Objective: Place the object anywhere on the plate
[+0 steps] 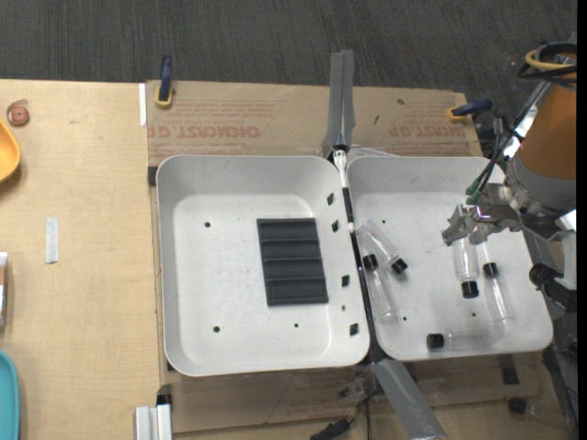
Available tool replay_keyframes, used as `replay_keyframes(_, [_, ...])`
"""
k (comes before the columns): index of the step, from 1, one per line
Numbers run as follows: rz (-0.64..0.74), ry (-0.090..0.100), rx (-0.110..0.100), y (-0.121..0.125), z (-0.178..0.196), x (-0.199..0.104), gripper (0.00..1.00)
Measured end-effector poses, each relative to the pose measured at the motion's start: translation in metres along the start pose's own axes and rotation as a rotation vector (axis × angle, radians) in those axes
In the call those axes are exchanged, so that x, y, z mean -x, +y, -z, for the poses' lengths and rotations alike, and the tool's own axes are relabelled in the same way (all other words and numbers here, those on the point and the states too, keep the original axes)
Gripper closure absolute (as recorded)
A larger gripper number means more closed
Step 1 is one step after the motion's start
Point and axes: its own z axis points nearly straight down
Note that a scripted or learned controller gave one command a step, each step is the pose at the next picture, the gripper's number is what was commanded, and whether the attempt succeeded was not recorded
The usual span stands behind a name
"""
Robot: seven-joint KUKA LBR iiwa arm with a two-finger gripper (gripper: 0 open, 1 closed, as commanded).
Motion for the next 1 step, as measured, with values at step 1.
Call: replay_keyframes(1, [0.314,0.0,-0.002,-0.0108,-0.0308,-0.0733,1.0])
